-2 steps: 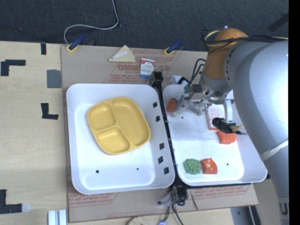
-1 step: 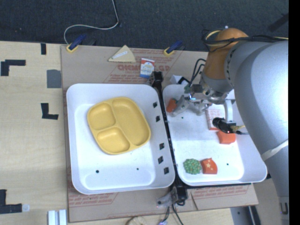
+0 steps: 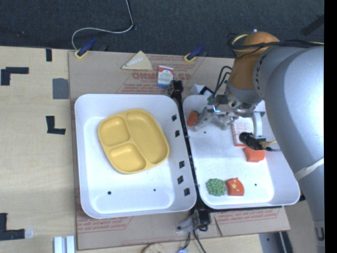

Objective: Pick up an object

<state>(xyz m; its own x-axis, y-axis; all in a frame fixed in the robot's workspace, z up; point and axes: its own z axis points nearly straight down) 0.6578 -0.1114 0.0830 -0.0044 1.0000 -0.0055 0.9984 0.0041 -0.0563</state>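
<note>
Orange object (image 3: 192,118) | just left of claw (image 3: 217,113) (right bin (image 3: 224,147)); grip unreadable

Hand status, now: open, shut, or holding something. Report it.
Hand: low in the right bin, beside the small orange-red object at the bin's upper left; open or shut cannot be told, and no object shows between its fingers.

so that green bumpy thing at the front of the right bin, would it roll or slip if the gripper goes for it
The green bumpy thing looks rounded, so a push may roll it a little. Its knobbly surface should give the fingers some grip. It lies against the small red object, which may shift with it.
</note>
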